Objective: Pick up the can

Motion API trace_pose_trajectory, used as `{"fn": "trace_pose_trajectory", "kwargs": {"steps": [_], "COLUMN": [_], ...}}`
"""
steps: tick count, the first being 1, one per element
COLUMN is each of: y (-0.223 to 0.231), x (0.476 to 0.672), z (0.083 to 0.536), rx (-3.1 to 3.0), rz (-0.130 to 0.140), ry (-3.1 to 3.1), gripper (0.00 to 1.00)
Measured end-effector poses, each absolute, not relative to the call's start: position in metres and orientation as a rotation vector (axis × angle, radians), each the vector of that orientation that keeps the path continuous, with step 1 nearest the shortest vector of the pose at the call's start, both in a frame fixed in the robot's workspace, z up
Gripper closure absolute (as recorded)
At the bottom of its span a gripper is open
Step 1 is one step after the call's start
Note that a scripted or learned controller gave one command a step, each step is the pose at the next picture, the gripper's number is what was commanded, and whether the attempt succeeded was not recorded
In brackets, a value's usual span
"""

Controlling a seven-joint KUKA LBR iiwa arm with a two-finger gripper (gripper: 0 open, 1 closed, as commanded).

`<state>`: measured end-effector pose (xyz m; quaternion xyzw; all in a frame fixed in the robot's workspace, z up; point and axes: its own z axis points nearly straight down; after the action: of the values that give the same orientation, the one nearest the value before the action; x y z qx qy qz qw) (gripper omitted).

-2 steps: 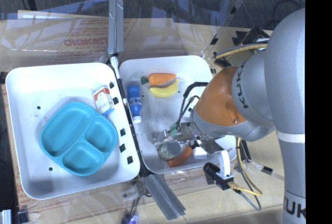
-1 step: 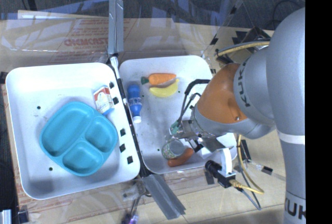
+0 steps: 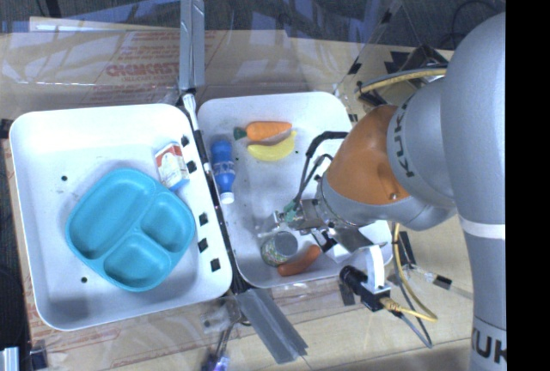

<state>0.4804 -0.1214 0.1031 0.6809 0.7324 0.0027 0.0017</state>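
The can (image 3: 277, 249) lies in the right bin (image 3: 326, 107) near its front edge, its round silvery end facing up. A reddish sausage-shaped item (image 3: 302, 260) touches it on the right. My gripper (image 3: 296, 221) hangs just above and slightly behind the can, low in the bin, under the orange wrist band (image 3: 365, 167). Nothing shows as held in it.
The back of the right bin holds an orange carrot (image 3: 268, 130) and a yellow banana (image 3: 271, 149), with a blue bottle (image 3: 223, 167) by its left wall. In the left bin (image 3: 51, 137) sit a blue divided plate (image 3: 131, 228) and a small red-and-white pack (image 3: 171, 165).
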Motion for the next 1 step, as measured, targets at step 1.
{"fn": "trace_pose_trajectory", "kwargs": {"steps": [1], "y": [-0.0962], "x": [0.4768], "z": [0.0913], "rx": [2.134], "rz": [0.000], "ry": [2.311], "gripper": [0.00]}}
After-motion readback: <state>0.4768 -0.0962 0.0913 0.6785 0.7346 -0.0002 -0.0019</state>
